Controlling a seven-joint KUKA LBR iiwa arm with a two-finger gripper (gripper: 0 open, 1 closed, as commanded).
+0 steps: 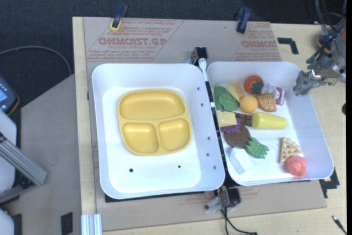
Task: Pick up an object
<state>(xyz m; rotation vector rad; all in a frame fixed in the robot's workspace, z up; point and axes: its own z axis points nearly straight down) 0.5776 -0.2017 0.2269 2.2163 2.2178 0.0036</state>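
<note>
Gripper [303, 85] is hovering at the right edge of the frame, over the upper right rim of the right bin [313, 118]; nothing is sitting between its tips, and whether it is released or clenched I cannot tell.

Cardboard [165, 41] is lying under both bins, printed in red with "CHEMCAST GP" at upper left and part of the same mark at upper right. Two clamps [116, 19] are gripping its top edge.

The left bin [104, 118] is holding a yellow tray [154, 121] with three compartments, centred in it.

Toy food is crowding the left and middle of the right bin: a green leaf [224, 99], a yellow corn [269, 120], a brown piece [237, 137], a pizza slice [288, 148], a tomato [253, 84], a red ball [296, 165] at lower right, a waffle [267, 102] and an orange [248, 104], the last two touching.
</note>
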